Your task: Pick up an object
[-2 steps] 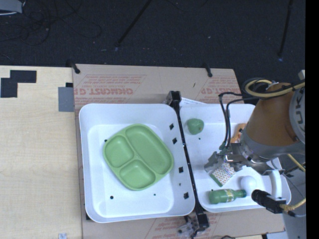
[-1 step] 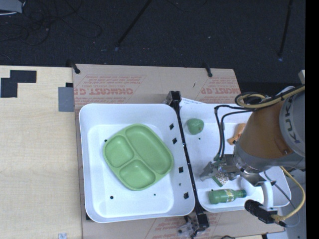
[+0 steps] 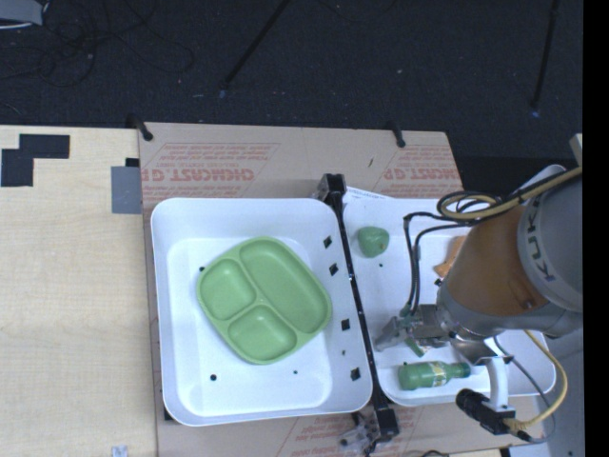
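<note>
A green bottle lies on its side near the front edge of the right bin. A small round green object rests near that bin's back left corner. My gripper hangs low over the right bin, just above and left of the bottle, with nothing seen in its grasp. In the left bin lies a green divided plate with three compartments. The arm's orange band hides much of the right bin's middle and right side.
A black divider with clips runs between the two bins. Cables loop from the wrist over the right bin. Brown cardboard lies under both bins, and pale wooden bench extends to the left.
</note>
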